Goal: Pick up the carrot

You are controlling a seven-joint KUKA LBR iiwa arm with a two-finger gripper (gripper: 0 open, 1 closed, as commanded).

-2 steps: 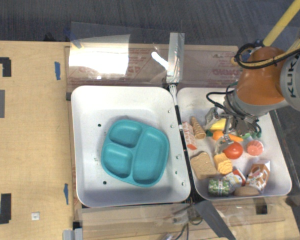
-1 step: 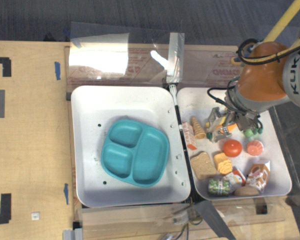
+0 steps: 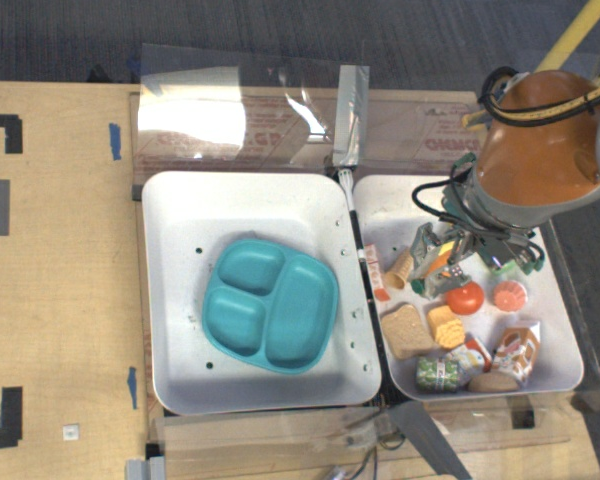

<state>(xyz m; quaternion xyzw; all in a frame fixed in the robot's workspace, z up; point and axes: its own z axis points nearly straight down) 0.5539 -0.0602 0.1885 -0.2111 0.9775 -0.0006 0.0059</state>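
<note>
The carrot (image 3: 437,262) is a small orange piece with a green top, lying in the upper middle of the right bin (image 3: 560,368). The gripper (image 3: 448,258) hangs under the orange wrist band, low over the right bin and right at the carrot. Its dark body and cables hide part of the carrot. Whether the carrot is gripped cannot be told from this view.
Around the carrot lie a tomato (image 3: 466,298), a red-and-white round piece (image 3: 510,294), a bread slice (image 3: 405,330), a yellow-orange block (image 3: 445,326), a green packet (image 3: 440,373) and a snack pack (image 3: 516,353). The left bin (image 3: 170,208) holds a teal divided plate (image 3: 270,306).
</note>
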